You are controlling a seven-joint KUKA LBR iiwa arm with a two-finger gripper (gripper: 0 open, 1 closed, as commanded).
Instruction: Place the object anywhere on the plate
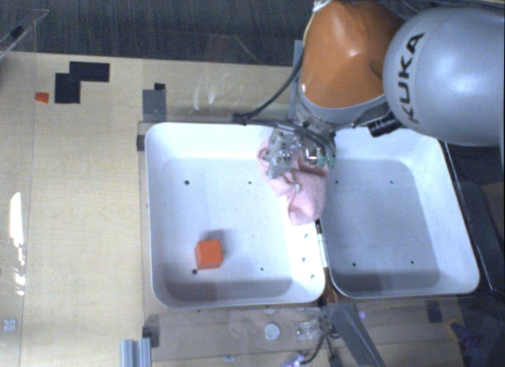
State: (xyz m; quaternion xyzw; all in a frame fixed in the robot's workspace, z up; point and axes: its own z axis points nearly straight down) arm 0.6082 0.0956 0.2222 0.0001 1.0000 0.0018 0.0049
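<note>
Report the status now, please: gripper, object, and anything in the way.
Gripper over left bin's right side, pink cloth hanging at it. Orange block lying in left bin, untouched. No plate seen.

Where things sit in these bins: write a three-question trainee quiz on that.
1. True or false: the orange cube lies in the left bin.
2. The pink cloth is: A) on the bench outside the bins; B) just below the gripper, by the left bin's right wall; C) on top of the cube.
3. Fill in: the band above the arm's wrist is ___.

Key: 1 true; 2 B; 3 orange.
</note>
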